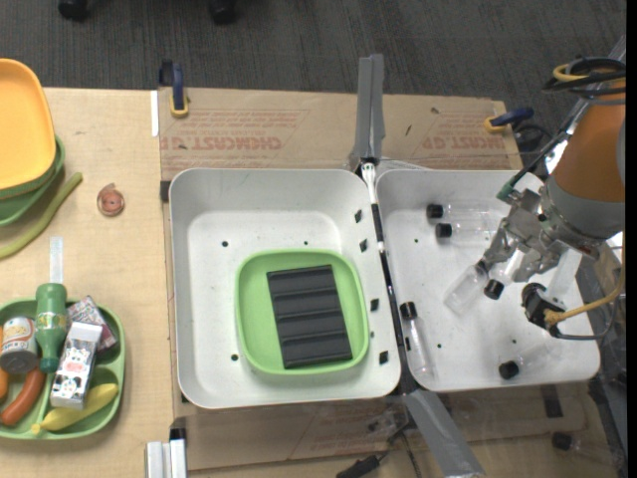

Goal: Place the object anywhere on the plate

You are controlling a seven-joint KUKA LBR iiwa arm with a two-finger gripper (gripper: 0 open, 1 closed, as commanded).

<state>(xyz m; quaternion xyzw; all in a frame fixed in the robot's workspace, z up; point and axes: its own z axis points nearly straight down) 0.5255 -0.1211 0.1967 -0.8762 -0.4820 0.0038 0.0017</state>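
Gripper [506, 263]: low over the right bin, in its right half, at the end of the grey arm [587, 182] entering from the right; fingers point down and to the left.
Gripper state: whether the fingers are spread or closed cannot be made out; clear plastic and metal parts blur together there.
Object: a clear plastic bottle with a black cap [476, 285] lies tilted on the bin floor, touching or just beside the fingertips, on their lower left; the black cap sits nearest the tips. Whether it is between the fingers cannot be told.
Right bin [428, 361]: shallow, white; also holds a second clear bottle [453, 220] near its upper left, and a small black cap [509, 369] near the lower edge.
Left bin [199, 297]: shallow, white, touching the right bin along the middle divider.
Plate [249, 307]: green, square with rounded corners, in the lower middle of the left bin, well apart from the gripper.
On plate: a dark grey ribbed block [309, 315] covers its centre.
Bench, far left: a green tray of toy food [60, 366], yellow and green stacked dishes [22, 147].
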